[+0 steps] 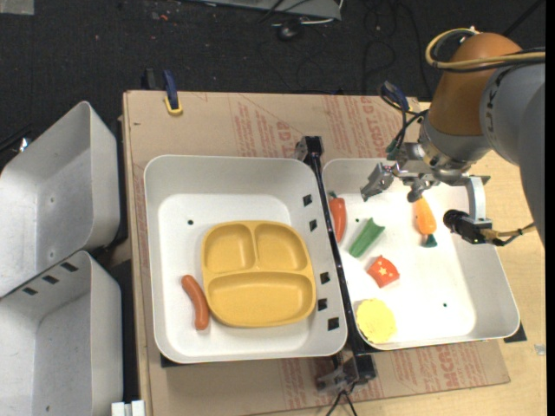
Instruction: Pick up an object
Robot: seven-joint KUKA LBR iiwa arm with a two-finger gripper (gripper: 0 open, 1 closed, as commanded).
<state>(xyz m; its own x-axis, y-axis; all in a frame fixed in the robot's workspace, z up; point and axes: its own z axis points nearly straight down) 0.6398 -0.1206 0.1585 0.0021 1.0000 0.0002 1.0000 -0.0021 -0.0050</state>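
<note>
A dark floor strewn with cables is surrounding the bench (pixel 260 120), whose brown board is carrying red printing I cannot read at this slant. Two white bins are sitting side by side on it. The left bin (pixel 165 232) is holding a yellow divided plate (pixel 257 273) with a sausage (pixel 196 302) just beside the plate's left edge. I am reaching into the right bin (pixel 486 293) near its far edge, and my gripper (pixel 416 180) is hovering there; I cannot tell how far it is spread, and I am seeing nothing caught in it. The carrot (pixel 424 217) is lying just below the gripper, toward the bin's near edge, its long axis running roughly far-to-near with the green top pointing nearward. I am judging it the closest thing to grasp, needing only a short drop. Further toward the bin's left wall are lying a red pepper (pixel 337 217), a green pod (pixel 366 237), a red strawberry-like piece (pixel 383 270) and a yellow round piece (pixel 375 320) near the near-left corner.
</note>
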